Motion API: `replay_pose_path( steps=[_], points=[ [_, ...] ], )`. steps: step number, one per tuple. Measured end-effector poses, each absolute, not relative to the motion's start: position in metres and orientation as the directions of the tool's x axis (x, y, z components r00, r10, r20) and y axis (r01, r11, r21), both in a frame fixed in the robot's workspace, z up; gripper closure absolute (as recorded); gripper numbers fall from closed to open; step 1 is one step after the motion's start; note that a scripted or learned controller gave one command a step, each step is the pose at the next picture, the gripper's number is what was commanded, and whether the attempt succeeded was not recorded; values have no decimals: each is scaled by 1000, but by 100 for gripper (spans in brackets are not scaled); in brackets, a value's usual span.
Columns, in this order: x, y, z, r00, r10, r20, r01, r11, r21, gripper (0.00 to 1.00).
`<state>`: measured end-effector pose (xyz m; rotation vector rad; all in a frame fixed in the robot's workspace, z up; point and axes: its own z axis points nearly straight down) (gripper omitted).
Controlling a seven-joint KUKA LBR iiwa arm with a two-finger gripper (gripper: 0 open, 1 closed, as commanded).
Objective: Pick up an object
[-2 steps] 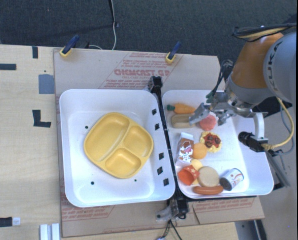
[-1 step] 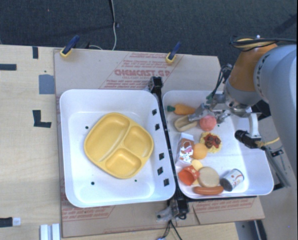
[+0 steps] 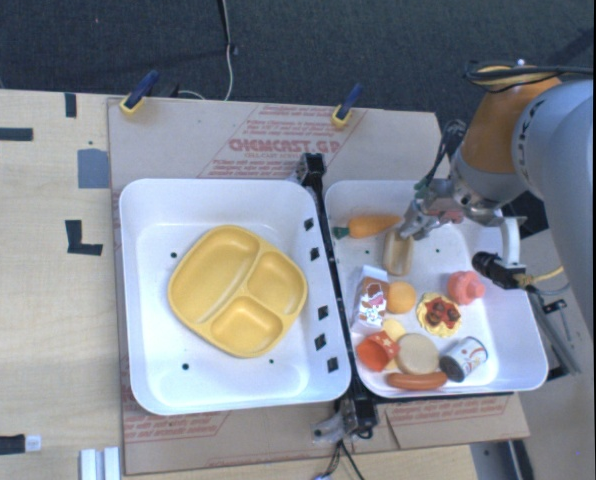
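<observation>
My gripper (image 3: 416,226) hangs over the upper part of the right bin (image 3: 513,313), reaching in from the right. Just below its tip is a tan, bottle-like object (image 3: 398,257), touching or nearly touching it. An orange carrot (image 3: 371,226) lies just left of the gripper. Further down the bin lie an orange ball (image 3: 402,297), a pink toy (image 3: 465,286), a small pizza-like tart (image 3: 439,314), a printed packet (image 3: 372,301), a red cup (image 3: 376,353), a round bun (image 3: 415,351), a sausage (image 3: 416,379) and a can (image 3: 464,358).
The left bin (image 3: 148,268) holds a yellow divided plate (image 3: 238,288). A black divider (image 3: 323,268) runs between the bins. Two clamps (image 3: 138,93) (image 3: 347,103) hold the cardboard sheet at the back. The grey arm with its orange band (image 3: 498,128) covers the bin's upper right corner.
</observation>
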<state>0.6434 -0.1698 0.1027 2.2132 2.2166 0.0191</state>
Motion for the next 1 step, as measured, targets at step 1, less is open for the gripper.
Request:
replay_pose_path(
  steps=[1],
  points=[
    [626, -137, 95, -1, 1000, -10, 1000, 1, 25, 100]
  ],
)
